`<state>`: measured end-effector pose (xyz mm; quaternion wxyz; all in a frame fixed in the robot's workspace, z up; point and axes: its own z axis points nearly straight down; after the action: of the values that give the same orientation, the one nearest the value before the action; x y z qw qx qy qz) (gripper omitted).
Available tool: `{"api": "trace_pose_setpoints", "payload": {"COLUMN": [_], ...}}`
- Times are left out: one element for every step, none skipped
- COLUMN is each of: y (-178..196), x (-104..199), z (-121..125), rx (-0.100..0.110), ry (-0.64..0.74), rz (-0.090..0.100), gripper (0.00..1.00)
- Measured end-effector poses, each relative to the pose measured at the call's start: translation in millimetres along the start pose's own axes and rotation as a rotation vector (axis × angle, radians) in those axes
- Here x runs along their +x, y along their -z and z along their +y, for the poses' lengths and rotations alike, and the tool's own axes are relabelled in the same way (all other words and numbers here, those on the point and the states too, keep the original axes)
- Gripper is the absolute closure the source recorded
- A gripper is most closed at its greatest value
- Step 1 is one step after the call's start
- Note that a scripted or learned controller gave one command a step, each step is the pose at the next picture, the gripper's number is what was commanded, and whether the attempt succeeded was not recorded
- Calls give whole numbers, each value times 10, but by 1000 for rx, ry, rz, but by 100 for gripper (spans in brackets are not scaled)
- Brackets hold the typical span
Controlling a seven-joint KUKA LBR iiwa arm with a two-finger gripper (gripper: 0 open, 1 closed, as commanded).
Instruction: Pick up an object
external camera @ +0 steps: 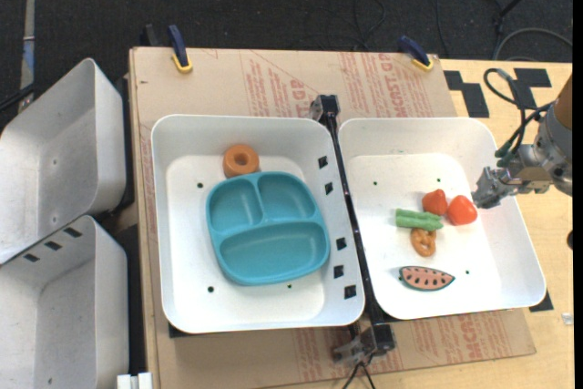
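Overhead slanted view of the table (273,77) with two shallow white bins side by side. The claw (489,189) hung at the right-hand edge of the right bin (410,137), its grey body largely cut off by the picture's border; the tip was small and blurred, so it could not be told whether it stood open or closed, and nothing was clearly seen held in it. Just beside the claw, on the side away from the arm, lay a red piece (462,210), with a second red-orange piece (434,200) touching or nearly touching it a little farther out. Beyond these lay a green pod-shaped piece (418,219), and next to that, nearer the picture's lower edge, a small brown pretzel shape (423,241). A watermelon slice (426,278) rested apart from this cluster, toward the bin's near wall. Well apart from the claw, across the divider, the left bin (182,196) carried a blue sectioned plate (267,228) and an orange doughnut (240,160) just past its far rim.
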<state>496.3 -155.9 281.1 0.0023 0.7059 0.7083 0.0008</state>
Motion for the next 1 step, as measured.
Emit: {"api": "trace_pose_setpoints", "payload": {"y": [-5], "x": [475], "z": [199], "rx": [2], "ry": [4], "rz": [2], "gripper": [100]}}
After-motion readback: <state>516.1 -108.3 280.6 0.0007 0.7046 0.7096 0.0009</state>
